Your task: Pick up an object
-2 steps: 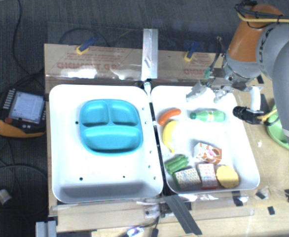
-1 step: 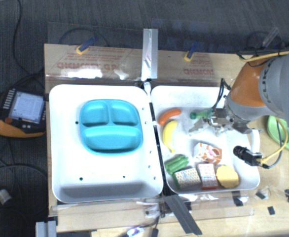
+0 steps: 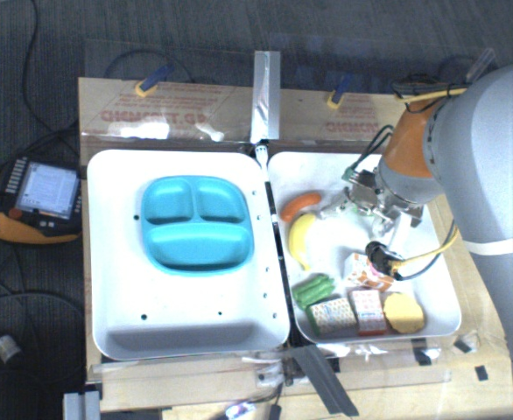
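Note:
In the right bin (image 3: 432,234) lie an orange carrot-like piece (image 3: 302,203), a yellow banana (image 3: 301,237), a green vegetable (image 3: 313,289), a patterned box (image 3: 331,315), a pink box (image 3: 368,311), a yellow block (image 3: 403,313) and a small orange-and-white carton (image 3: 364,275). My gripper (image 3: 372,206) hangs low over the bin's upper middle, to the right of the carrot piece and banana and above the carton. Nothing can be seen held in it. The wrist and its cables hide the bin floor beneath.
The left bin (image 3: 108,304) holds a blue divided plate (image 3: 197,221). A handheld screen device (image 3: 39,198) lies on the floor at the far left. The grey arm (image 3: 480,156) covers the right bin's upper right corner.

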Robot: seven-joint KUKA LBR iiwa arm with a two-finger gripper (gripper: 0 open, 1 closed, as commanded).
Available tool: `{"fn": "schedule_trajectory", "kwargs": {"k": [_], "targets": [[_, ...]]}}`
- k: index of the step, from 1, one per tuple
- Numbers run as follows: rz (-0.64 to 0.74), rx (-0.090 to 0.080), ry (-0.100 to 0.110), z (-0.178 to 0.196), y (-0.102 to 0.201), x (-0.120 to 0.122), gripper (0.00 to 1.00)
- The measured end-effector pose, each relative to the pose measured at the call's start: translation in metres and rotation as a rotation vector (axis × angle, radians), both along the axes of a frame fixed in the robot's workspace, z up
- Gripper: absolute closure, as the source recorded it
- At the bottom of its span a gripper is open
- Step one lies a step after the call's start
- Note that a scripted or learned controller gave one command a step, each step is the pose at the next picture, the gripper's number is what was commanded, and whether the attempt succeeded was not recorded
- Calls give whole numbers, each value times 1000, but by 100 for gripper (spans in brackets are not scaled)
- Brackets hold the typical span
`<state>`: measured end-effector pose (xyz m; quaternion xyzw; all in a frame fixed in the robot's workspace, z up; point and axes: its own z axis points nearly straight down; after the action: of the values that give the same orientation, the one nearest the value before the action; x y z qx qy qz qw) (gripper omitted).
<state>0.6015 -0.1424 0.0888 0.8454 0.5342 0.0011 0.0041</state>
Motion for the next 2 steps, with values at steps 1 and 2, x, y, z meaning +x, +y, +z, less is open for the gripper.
{"fn": "schedule_trajectory", "kwargs": {"k": [1, 2], "targets": [[-59, 4, 13, 82, -33, -58, 0], [154, -6, -12, 31, 2, -80, 0]]}}
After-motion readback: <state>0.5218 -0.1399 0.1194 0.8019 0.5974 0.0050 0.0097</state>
